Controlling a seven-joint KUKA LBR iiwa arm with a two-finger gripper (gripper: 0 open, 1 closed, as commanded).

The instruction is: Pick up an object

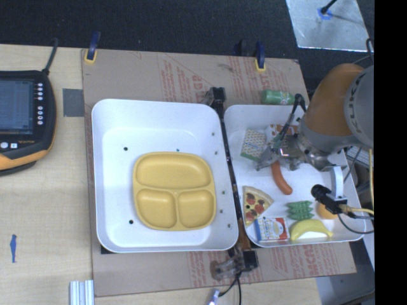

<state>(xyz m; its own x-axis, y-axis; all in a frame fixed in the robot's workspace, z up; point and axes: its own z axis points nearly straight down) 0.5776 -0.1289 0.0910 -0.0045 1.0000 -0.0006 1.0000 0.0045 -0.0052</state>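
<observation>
Two shallow white bins sit side by side on a cardboard sheet [159,65] laid over the table [38,234]. The left bin [108,132] holds a yellow divided tray [173,190] near its centre. The right bin [236,122], at centre right of the frame, holds toy food: a green-patterned packet [254,144] at its upper left, an orange-red sausage [282,179] in the middle, a pizza slice [255,203] at lower left, a small carton [269,229] along the bottom edge, a green leafy piece [299,209] and a yellow banana-like piece [310,230] at lower right. The arm [337,103] enters from the right; its end effector [272,157] is low over the bin, between the packet and the sausage, with thin fingers slightly apart and nothing visibly between them. A handheld controller [22,121] lies at the far left.
</observation>
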